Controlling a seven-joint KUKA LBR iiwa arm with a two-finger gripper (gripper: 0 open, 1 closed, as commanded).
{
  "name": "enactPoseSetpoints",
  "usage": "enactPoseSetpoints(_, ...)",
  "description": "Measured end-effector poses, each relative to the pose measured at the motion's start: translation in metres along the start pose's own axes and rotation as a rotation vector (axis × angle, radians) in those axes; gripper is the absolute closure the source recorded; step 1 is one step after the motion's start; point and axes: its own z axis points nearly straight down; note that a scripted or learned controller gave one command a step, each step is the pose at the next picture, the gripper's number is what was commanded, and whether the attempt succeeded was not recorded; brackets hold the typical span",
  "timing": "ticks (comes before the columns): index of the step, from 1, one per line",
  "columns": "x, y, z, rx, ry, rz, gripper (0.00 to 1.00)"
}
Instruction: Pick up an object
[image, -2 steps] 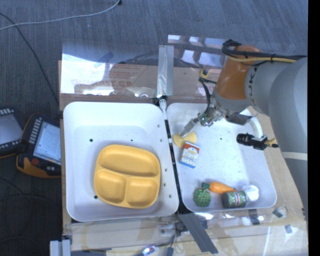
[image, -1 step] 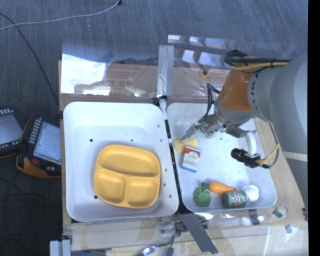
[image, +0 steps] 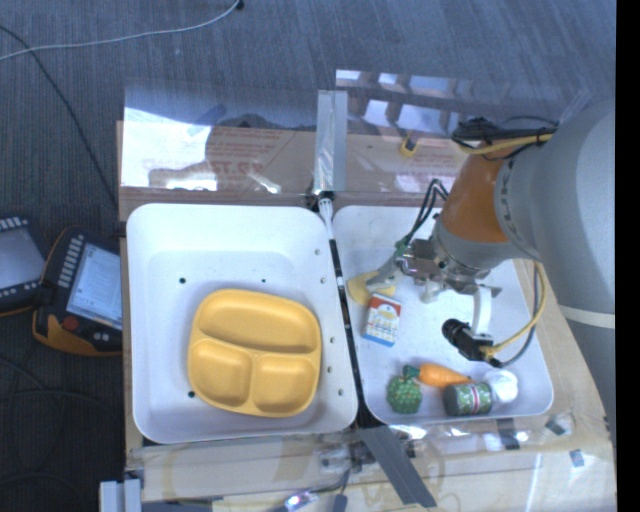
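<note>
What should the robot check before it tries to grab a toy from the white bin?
1. Toys lie in the right white bin: ok, a small red-and-white carton, an orange toy carrot, a green bumpy toy vegetable and a green can.
2. Arm's pincer is over that bin: ok.
3. Pincer open: cannot tell.
4. Pincer carries nothing yet: cannot tell.
5. Carton lies apart from the other toys: ok.
6. Yellow divided plastic tray sits in the left bin, out of the way: ok.
</note>
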Motion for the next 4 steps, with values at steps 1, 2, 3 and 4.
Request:
enactPoseSetpoints(1,0.002,0.000,-0.009,0.002,0.004,-0.002,1.00)
enactPoseSetpoints(2,-0.001,0.027,-0.095,0.021,-0.006,-0.060,1.00)
enactPoseSetpoints(3,0.066,-0.002,-0.090,0.022,-0.003,-0.221,1.00)
enactPoseSetpoints(4,0.147,-0.032,-0.125,0.022,-0.002,-0.274,1.00)
